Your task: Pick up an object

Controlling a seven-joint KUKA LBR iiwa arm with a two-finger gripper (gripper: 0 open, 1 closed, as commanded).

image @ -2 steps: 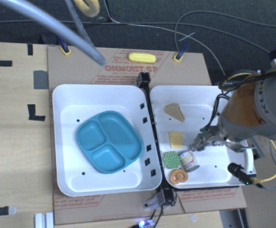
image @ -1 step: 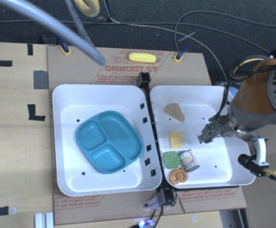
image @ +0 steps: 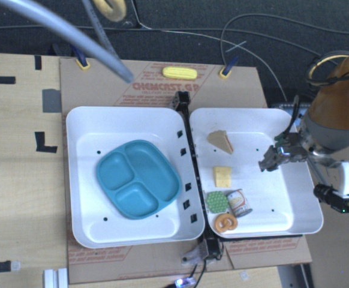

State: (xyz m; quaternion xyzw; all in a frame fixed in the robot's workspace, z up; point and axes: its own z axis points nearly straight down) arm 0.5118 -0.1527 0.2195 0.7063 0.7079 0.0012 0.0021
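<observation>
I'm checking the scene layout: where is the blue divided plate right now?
The blue divided plate lies in the left bin, roughly centred on its floor, across the divider from the yellow cheese square.

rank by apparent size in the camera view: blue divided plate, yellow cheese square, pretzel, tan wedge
1. blue divided plate, by far the largest
2. tan wedge
3. yellow cheese square and pretzel: too alike to rank
</observation>
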